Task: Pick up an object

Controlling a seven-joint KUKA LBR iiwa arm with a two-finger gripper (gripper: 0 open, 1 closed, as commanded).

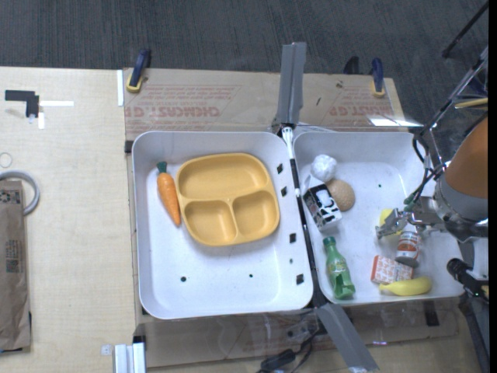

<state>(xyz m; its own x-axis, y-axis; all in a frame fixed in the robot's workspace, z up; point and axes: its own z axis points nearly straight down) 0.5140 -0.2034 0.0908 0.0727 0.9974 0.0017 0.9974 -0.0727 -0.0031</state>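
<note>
Right bin point(365, 169), 6 loose items for picking: gripper point(404, 225) low over small red-labelled can point(408, 249) beside banana point(407, 287), apparently lining up a grasp; jaws' state indeterminate.

A grey robot arm point(466, 179) with an orange band above its wrist reaches in from the right edge of the camera view. Its wrist points leftward and down, and dark cables loop along its upper side. The metal two-finger gripper point(397, 222) sits low at the arm's tip, with its fingertips angled toward the left.
</note>
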